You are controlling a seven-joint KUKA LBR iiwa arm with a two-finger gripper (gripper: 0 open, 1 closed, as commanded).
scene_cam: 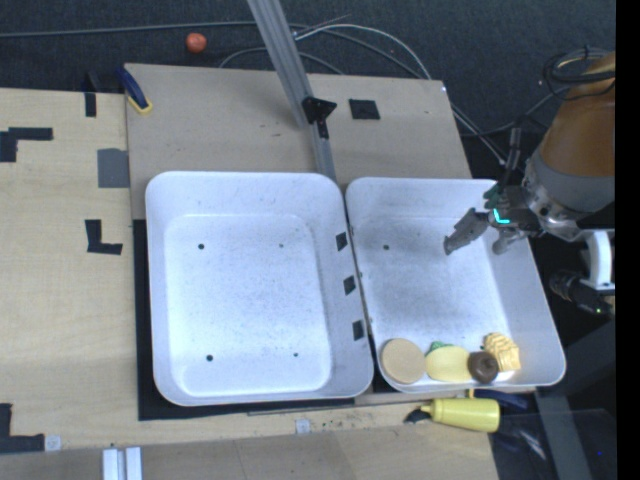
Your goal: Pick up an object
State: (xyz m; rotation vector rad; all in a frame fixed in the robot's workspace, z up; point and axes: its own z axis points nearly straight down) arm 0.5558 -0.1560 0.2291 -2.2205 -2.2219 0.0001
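My gripper [482, 238] hangs over the right bin's [420, 268] far right part, its two fingers spread open with nothing between them. The objects lie in a row along that bin's near edge, well below the gripper: a tan round disc [403, 361], a small green piece [438, 347], a pale yellow lump [447, 364], a dark brown round piece [484, 367] and a yellow ridged piece [501, 349].
The left bin [245, 288] sits beside the right one. A yellow tool with a black tip [462, 413] lies on the bench just in front of the right bin. A grey metal pole [290, 63] slants down behind the bins. A small orange ball [196, 41] rests far back.
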